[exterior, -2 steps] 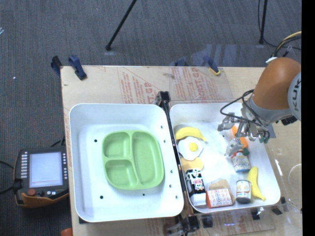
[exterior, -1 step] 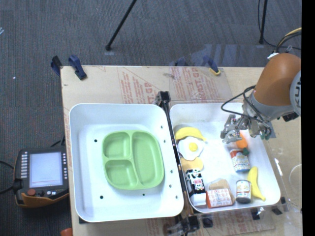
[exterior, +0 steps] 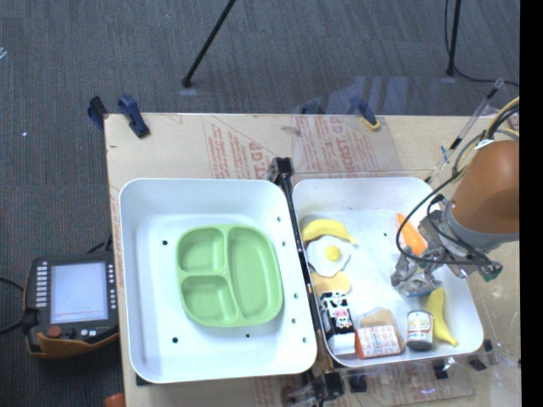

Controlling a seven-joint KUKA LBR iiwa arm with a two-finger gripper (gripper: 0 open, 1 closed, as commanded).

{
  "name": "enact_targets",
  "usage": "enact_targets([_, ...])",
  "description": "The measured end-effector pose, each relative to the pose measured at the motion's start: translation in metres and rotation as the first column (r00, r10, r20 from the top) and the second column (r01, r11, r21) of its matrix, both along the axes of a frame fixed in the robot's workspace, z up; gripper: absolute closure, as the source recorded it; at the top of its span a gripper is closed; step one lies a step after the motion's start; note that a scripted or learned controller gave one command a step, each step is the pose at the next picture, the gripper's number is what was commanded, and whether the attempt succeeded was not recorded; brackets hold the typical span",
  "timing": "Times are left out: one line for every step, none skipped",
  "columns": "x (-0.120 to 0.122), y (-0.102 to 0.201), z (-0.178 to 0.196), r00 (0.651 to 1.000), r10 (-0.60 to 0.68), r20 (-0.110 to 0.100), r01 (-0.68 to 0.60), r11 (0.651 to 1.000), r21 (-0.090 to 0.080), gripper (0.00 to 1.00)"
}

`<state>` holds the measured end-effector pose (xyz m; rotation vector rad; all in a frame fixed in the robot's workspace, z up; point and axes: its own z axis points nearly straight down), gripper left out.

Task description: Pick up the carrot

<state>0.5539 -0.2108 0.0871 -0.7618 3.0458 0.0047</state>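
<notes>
Hovering low in the right bin (exterior: 471, 329), claw (exterior: 411, 278) just below the carrot (exterior: 411, 234), which lies on the bin floor near the right wall, partly under the wrist. Cannot tell the claw's opening from this slant. Not lifted yet; grasp and raise left. Crowded by banana (exterior: 441, 316) and can (exterior: 419, 330) nearby.

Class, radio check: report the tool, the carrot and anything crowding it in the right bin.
Tool low in right bin, grip state unclear. Carrot just beyond it, partly under the arm. Small banana and can nearby.
</notes>
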Motion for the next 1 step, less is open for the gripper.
enact_targets([0.0147, 0.0347, 0.1142, 0.986, 0.167, 0.014, -0.167, 0.986, -0.005, 1.00])
